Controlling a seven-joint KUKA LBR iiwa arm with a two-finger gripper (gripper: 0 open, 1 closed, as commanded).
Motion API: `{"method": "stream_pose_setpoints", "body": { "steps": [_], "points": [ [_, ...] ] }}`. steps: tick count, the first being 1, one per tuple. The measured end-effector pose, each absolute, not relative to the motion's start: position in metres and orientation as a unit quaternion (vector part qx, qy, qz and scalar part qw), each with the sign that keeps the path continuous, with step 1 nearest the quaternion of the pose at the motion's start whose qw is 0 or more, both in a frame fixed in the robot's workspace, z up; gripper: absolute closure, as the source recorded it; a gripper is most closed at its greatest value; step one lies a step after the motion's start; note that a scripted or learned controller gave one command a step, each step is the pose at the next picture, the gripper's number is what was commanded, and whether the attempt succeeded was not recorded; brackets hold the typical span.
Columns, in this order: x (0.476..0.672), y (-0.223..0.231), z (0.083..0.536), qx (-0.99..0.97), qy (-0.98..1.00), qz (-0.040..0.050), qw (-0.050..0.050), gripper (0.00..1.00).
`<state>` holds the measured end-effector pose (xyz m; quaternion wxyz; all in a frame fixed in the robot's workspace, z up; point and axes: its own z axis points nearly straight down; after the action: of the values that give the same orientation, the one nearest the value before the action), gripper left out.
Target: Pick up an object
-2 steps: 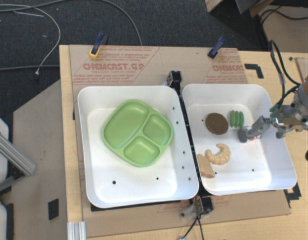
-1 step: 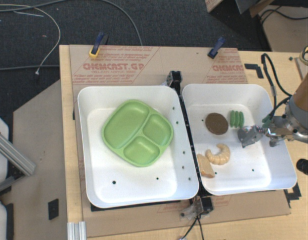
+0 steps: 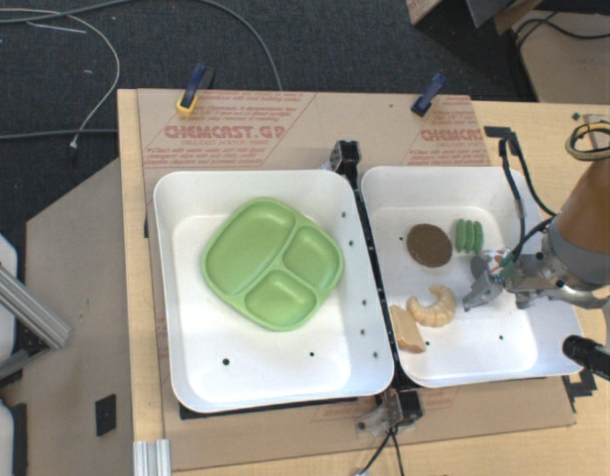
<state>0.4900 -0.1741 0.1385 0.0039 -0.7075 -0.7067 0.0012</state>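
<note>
In the right bin (image 3: 513, 360) lie a brown round disc (image 3: 428, 245), a green ribbed piece (image 3: 469, 234), a pale curved croissant-like piece (image 3: 434, 308) and a tan wedge (image 3: 408, 329) by the bin's left wall. My gripper (image 3: 480, 288) hangs low over the right bin, just right of the curved piece and below the green piece. Nothing shows in its grasp. The grey arm with its orange band (image 3: 592, 216) comes in from the right.
The left bin (image 3: 185, 365) holds a green divided plate (image 3: 273, 263). Both bins rest on a cardboard sheet (image 3: 235, 127) held by blue clamps (image 3: 193, 87). Cables (image 3: 523, 206) run along the right bin's far right side.
</note>
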Motion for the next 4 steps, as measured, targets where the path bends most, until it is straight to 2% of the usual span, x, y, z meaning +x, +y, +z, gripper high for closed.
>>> {"method": "stream_pose_setpoints", "body": {
  "steps": [1,2,3,4],
  "points": [
    [0.489,-0.173,0.085,-0.707,-0.707,0.0011,0.004,0.00],
    [0.491,-0.174,0.099,-0.708,-0.707,-0.0006,0.001,1.00],
    [0.496,-0.178,0.144,-0.707,-0.707,-0.0013,-0.003,1.00],
    [0.490,-0.179,0.191,-0.707,-0.707,-0.0012,-0.003,1.00]
  ]
}}
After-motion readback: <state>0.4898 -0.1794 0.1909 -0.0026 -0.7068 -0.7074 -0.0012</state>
